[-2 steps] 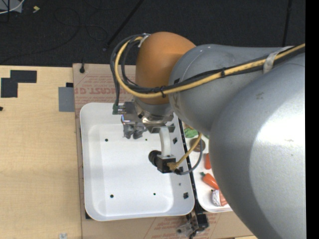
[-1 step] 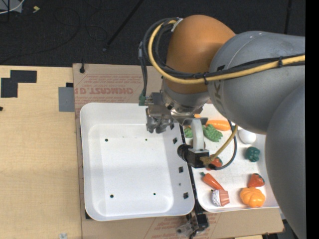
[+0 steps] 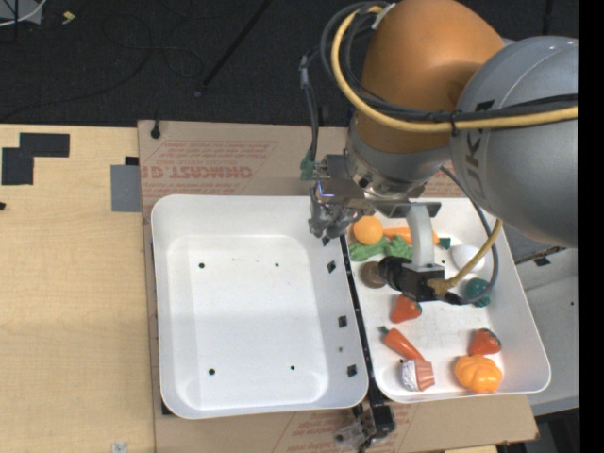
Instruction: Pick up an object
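The right bin holds several toy foods. An orange ball lies on a green leafy piece near its back left corner, with a brown round piece just in front. Further forward lie a small red piece, a red-orange carrot, a white and red piece, an orange pumpkin and a red strawberry. My gripper hangs low over the bin's back left corner, just left of the orange ball. Nothing shows between its fingers.
The left bin stands beside the right one, and a ridge with black clips divides them. A white egg and a teal piece lie at the right bin's far side. The arm's bulk overhangs the right bin's back.
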`<state>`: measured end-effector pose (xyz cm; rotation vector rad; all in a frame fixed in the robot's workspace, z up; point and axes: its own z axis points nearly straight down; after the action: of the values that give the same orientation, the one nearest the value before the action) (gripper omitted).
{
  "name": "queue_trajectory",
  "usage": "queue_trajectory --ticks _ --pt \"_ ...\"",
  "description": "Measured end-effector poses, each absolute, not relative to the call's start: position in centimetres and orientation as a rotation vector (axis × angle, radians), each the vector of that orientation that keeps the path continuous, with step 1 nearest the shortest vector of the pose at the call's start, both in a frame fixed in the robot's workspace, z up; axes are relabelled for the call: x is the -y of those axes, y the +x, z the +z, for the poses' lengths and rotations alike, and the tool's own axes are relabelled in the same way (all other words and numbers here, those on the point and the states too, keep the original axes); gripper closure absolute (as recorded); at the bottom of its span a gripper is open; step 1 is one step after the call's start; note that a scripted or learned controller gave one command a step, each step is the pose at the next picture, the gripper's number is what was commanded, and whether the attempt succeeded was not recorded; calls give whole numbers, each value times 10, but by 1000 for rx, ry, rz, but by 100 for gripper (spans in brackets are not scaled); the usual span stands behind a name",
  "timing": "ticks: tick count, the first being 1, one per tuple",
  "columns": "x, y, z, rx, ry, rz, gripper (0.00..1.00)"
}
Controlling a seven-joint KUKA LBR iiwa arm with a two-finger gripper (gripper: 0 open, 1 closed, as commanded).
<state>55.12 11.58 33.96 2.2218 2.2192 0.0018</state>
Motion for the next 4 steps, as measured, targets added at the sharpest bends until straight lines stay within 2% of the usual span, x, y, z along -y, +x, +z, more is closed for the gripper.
queue_trajectory --ticks 1,2,3,4 --pt "-106 542 394 -2221 2219 4 100" --pt "-167 543 344 -2232 2219 -11 100" --pt "-164 544 348 -2227 2219 -7 0" --pt "-228 507 246 -2234 2221 -21 0"
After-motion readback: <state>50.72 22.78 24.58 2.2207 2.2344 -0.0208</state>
